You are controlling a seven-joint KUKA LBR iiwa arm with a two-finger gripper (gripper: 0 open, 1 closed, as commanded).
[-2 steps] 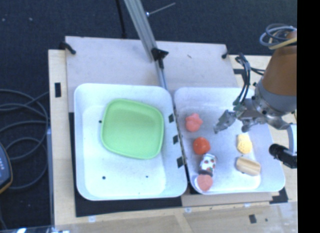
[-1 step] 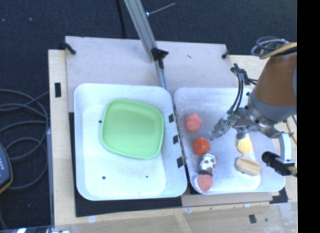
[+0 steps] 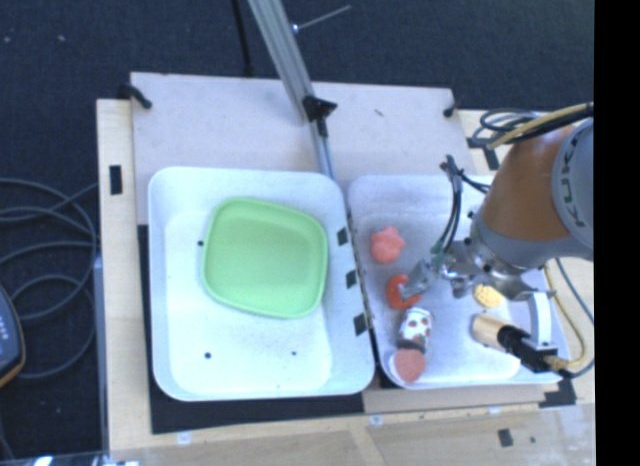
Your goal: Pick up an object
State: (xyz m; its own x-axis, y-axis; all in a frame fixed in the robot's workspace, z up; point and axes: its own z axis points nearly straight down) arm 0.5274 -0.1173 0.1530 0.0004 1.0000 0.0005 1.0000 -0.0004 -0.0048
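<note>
In the right bin (image 3: 440, 194) my gripper (image 3: 425, 276) hangs low, just right of a red object (image 3: 400, 290), close to it or touching it. A pink lumpy object (image 3: 388, 244) lies a little farther up the bin. Below the red one sits a white object with dark spots (image 3: 415, 327). A pink round object (image 3: 408, 364) rests at the bin's front edge. Under the wrist a yellow object (image 3: 488, 296) peeks out, with a tan object (image 3: 487, 329) just below it. I see nothing between the gripper's tips.
The left bin (image 3: 170, 254) holds a light green square plate (image 3: 266, 257). A metal pole (image 3: 285, 44) slants down from the top to the wall between the bins. The grey and orange arm (image 3: 535, 204) covers the right bin's right side.
</note>
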